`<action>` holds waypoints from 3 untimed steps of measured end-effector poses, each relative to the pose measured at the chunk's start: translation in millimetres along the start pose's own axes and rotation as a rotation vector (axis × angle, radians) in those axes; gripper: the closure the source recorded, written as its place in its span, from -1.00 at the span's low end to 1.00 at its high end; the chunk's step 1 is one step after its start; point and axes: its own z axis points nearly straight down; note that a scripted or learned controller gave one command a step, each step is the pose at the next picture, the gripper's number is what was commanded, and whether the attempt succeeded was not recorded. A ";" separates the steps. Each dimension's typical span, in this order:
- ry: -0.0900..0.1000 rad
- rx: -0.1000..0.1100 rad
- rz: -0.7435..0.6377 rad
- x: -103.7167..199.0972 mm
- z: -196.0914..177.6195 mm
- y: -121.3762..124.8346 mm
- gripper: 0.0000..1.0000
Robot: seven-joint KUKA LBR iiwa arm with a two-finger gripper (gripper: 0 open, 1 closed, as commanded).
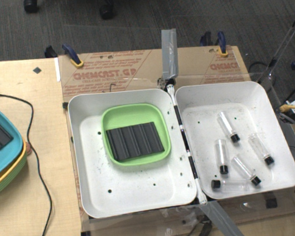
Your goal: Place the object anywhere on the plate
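Right of the plate [132, 111], over in the neighbouring bin [199, 117], clear black-capped tubes [225, 124] lie scattered, the nearest tube [221, 153] running up-down in view, none on the plate yet, and the gripper's state I cannot tell.

Dark grey carpet floor [189, 12] behind a pale wooden bench [19, 80], chair castors [32, 3] at top

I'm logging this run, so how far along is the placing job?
Nothing looks done yet. The green plate in the left bin carries just its dark ribbed insert. Four clear tubes lie in the right bin. Picking and placing one remain.
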 end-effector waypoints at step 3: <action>0.000 0.000 0.005 -10.3 25.0 10.7 -1.00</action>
